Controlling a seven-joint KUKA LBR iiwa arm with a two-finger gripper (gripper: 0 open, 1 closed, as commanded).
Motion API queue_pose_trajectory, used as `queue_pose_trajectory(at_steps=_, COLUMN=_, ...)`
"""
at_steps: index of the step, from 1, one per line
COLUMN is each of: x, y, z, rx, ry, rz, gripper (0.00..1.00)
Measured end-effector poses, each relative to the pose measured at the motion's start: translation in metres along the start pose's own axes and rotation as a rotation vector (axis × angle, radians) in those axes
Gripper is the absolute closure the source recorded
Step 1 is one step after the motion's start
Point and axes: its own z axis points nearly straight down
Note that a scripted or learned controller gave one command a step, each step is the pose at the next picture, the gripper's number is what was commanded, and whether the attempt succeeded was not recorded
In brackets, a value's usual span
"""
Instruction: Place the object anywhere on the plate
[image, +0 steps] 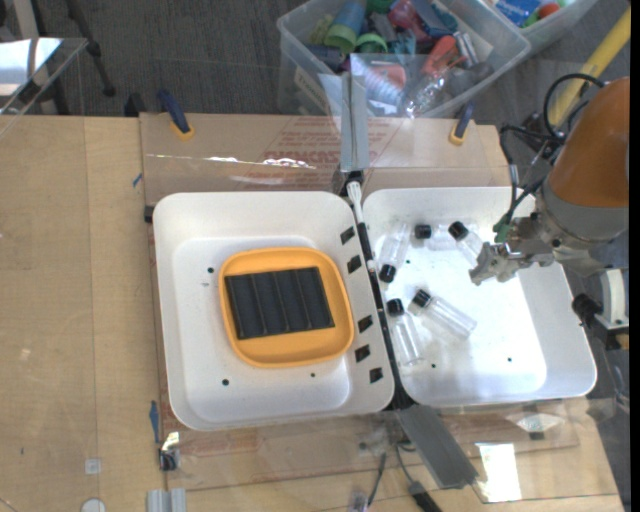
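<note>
An orange plate with a black ridged slab on it lies in the left bin. Several clear vials with black caps lie in the right bin: one near the middle, one by the divider, one further back, and one at the back. My gripper hangs over the right bin's back right part, just right of that rearmost vial. No vial shows between its tips.
A clear tub of coloured toys stands behind the bins. Black clips line the divider between the bins. The wooden bench extends to the left.
</note>
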Motion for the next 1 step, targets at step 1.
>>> queue_pose_trajectory(at_steps=1, x=0.0544, y=0.0268, z=-0.0049, rx=-0.002, ry=-0.001, rz=-0.221, gripper=1.00)
